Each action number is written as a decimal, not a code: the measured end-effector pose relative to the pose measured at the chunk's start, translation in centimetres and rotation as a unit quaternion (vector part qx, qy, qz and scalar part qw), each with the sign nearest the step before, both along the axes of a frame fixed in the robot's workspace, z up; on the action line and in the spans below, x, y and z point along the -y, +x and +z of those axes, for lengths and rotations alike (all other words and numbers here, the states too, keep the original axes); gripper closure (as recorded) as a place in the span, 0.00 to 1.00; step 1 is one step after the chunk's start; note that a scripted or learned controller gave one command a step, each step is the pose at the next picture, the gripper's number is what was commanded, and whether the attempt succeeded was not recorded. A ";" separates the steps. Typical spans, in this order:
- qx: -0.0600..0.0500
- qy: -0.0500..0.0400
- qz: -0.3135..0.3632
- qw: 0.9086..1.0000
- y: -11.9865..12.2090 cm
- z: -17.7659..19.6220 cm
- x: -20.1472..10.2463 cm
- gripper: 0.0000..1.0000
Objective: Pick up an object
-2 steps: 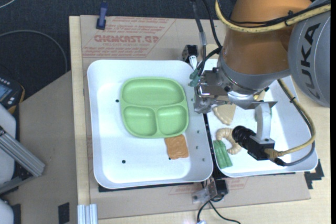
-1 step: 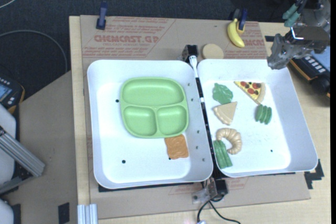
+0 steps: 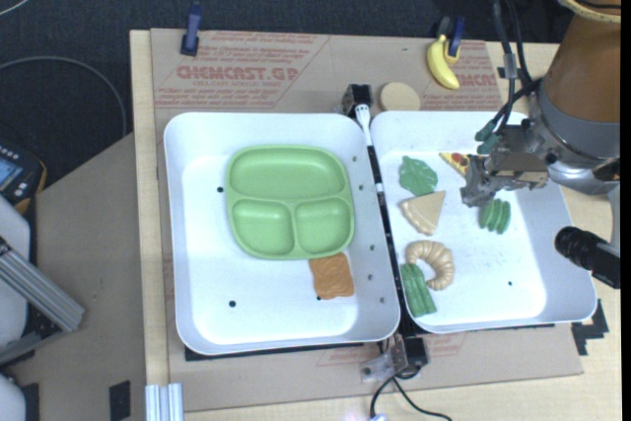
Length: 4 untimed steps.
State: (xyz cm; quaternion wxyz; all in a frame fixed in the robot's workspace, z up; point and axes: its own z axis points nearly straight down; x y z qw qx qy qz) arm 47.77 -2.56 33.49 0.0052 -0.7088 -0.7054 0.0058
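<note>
Arm (image 3: 582, 64) reaches down into right bin (image 3: 532, 306); jaws' state unclear above green toy (image 3: 496, 215).

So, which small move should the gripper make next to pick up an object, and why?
Probably a short, straight descent. The gripper hangs in the right bin, just above and left of the green ridged piece, with the pizza slice on its other side. Nothing appears to sit between its fingers, so lowering onto the green piece, the nearest item, seems the shortest way to a grasp.
</note>
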 end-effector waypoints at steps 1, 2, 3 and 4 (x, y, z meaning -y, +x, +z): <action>0.003 0.001 0.004 1.000 1.2 -7.2 -3.1 1.00; 0.014 0.002 0.005 1.000 0.3 3.9 -6.4 1.00; 0.005 0.001 0.003 1.000 0.1 -0.4 -8.0 1.00; 0.009 0.002 0.006 1.000 0.1 1.0 -15.2 1.00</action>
